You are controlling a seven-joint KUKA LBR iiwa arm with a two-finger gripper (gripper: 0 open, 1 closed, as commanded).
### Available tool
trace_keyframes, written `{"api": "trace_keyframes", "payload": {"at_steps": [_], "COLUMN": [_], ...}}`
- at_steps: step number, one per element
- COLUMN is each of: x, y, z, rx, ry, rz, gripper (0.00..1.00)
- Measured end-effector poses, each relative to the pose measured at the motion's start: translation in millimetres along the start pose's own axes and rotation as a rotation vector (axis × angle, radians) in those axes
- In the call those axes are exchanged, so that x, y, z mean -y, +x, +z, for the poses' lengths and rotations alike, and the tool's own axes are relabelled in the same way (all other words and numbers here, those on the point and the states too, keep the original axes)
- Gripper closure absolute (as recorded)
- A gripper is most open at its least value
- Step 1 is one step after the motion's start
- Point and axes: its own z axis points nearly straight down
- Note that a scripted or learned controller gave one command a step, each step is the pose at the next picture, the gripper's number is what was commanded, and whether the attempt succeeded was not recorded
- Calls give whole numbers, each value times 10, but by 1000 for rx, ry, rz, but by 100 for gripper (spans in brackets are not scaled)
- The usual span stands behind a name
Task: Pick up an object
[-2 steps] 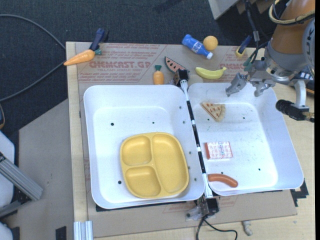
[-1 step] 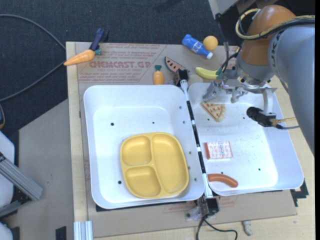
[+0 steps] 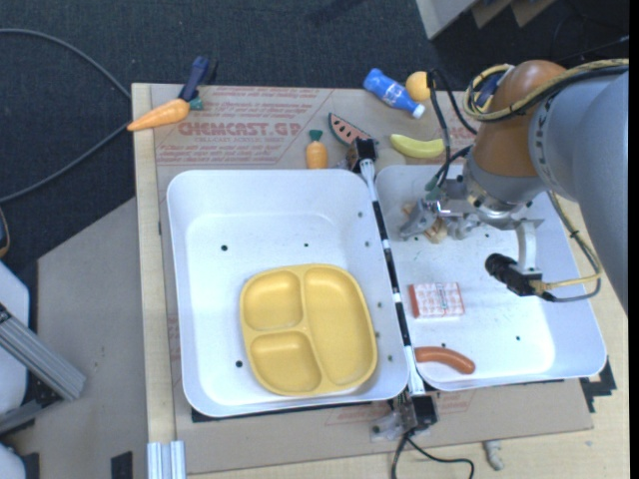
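Note:
My gripper (image 3: 427, 220) is low in the far left part of the right bin (image 3: 559, 352), under the orange wrist band. A small brownish item (image 3: 435, 232) lies right at its tip; I cannot tell whether it is touched. A pink-and-white patterned box (image 3: 437, 299) lies flat in the middle of that bin, nearer than the gripper. A red-orange sausage (image 3: 444, 359) rests by the bin's near left corner.
The left bin (image 3: 200, 218) holds a yellow divided plate (image 3: 308, 327). On the board behind the bins lie a carrot (image 3: 158, 117), a watermelon slice (image 3: 345, 128), a banana (image 3: 416, 146) and a blue bottle (image 3: 391, 91). A black cable end (image 3: 509, 273) hangs over the right bin.

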Motion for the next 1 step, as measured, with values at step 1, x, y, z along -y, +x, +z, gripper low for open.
{"api": "trace_keyframes", "payload": {"at_steps": [1], "x": [-388], "y": [-148], "z": [-11], "rx": [1], "ry": [-4], "rz": [-2], "gripper": [0]}}
